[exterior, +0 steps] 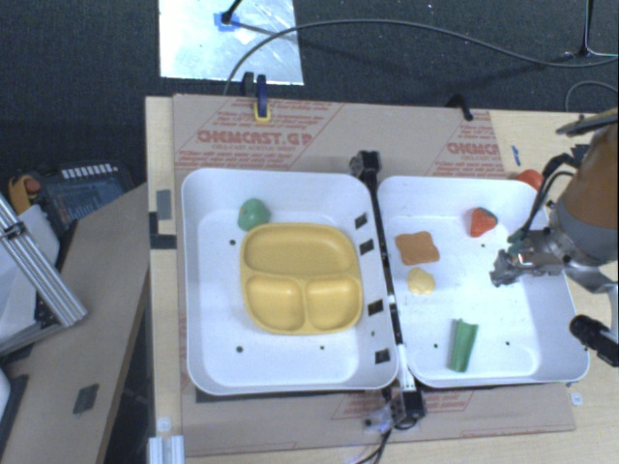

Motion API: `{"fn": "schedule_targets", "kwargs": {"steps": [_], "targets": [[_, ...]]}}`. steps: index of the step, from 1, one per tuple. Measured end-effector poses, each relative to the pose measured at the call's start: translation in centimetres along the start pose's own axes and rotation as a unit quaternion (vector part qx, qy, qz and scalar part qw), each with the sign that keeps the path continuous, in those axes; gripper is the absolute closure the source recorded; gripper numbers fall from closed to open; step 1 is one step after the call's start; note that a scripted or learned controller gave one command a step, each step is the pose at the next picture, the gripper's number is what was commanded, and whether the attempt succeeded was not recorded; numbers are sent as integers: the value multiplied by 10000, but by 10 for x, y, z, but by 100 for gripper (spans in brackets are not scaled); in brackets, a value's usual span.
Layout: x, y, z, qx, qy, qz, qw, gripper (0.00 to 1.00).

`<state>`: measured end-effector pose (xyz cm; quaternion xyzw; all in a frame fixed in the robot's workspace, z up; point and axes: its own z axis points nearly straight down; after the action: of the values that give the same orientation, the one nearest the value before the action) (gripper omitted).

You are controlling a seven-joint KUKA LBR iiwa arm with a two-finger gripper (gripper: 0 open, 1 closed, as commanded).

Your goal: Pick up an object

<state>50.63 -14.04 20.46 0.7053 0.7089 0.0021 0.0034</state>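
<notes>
The right bin holds a brown bread-like piece, a pale yellow lump, a green stick-shaped piece and a red-orange piece. My gripper hangs over the right part of this bin, right of the yellow lump and below the red-orange piece. Nothing shows between its tips. The arm enters from the right edge.
The left bin holds a yellow three-compartment tray and a small green object at its upper left. A black divider runs between the bins. Cables lie behind the bench, and an orange object sits beyond the right bin's far corner.
</notes>
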Motion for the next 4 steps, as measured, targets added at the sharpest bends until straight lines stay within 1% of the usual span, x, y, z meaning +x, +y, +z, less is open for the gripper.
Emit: {"fn": "schedule_targets", "kwargs": {"steps": [1,2,3,4], "targets": [[1,1,-65,-8,-3,1,10000,100],[46,14,-47,29,13,-18,10000,100],[98,22,-47,26,16,-24,10000,100],[151,38,-28,35,19,-25,10000,100]]}}
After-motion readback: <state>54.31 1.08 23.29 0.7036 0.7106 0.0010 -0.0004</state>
